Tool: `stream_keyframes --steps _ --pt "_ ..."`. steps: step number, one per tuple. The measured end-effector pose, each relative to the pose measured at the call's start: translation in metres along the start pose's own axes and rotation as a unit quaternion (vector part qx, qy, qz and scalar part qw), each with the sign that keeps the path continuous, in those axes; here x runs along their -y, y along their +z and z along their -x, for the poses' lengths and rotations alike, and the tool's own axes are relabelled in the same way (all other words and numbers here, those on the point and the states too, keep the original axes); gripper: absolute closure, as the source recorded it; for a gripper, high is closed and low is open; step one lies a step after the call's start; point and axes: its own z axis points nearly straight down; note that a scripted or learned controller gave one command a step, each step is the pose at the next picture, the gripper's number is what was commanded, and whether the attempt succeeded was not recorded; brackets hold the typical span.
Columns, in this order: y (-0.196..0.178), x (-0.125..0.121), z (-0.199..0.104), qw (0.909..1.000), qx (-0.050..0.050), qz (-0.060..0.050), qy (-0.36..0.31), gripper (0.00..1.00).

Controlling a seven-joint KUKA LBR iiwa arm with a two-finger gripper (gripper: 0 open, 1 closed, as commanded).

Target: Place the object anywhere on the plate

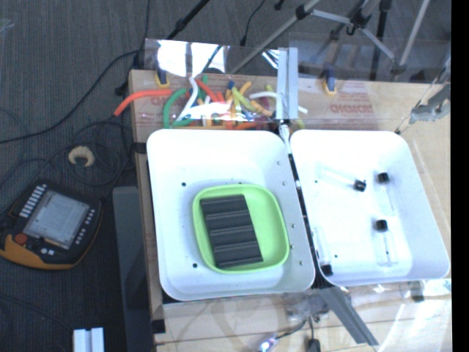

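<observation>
A dark ribbed block [231, 231] lies on the green plate [275, 226] in the left bin [168, 167]. The right bin [410, 167] holds 3 clear, black-capped tubes [384, 237], hard to make out.

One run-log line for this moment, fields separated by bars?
left bin: green plate | on plate: dark ridged block | right bin: three clear tubes with black caps

Dark grey ribbed block [231, 231] lies flat on green plate [275, 229], long axis running top to bottom w/ slight tilt. Plate: rounded-square, sits in left white bin [168, 218].
</observation>
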Motion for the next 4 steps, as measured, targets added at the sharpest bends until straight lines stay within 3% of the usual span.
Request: stream_keyframes --steps 1,2,4 --pt "0.000 0.010 0.006 0.9987 0.000 0.000 0.050 0.00" --pt "0.000 0.034 0.019 0.9909 0.000 0.000 0.135 0.00" --pt "0.001 0.004 0.006 0.9755 -0.001 -0.001 0.220 0.00"
